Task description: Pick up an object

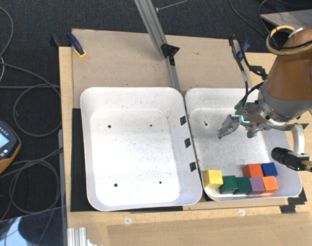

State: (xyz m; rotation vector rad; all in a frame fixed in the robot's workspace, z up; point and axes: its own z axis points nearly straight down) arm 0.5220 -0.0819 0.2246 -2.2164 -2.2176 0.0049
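Blocks [241, 180] clustered right bin [212, 106] front; claw [239, 129] open above, apart.

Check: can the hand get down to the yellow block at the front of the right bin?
Probably yes. The hand hangs over the right bin, and the yellow block sits at the row's left end, top uncovered. A green block touches its right side; the bin's wall is close.

KUKA arm [292, 81]: fat rounded grey body, wide orange band on top with open ring rim; black cables along its left side; small dark grey gripper [239, 128] with teal light; black cylinder part on the near side
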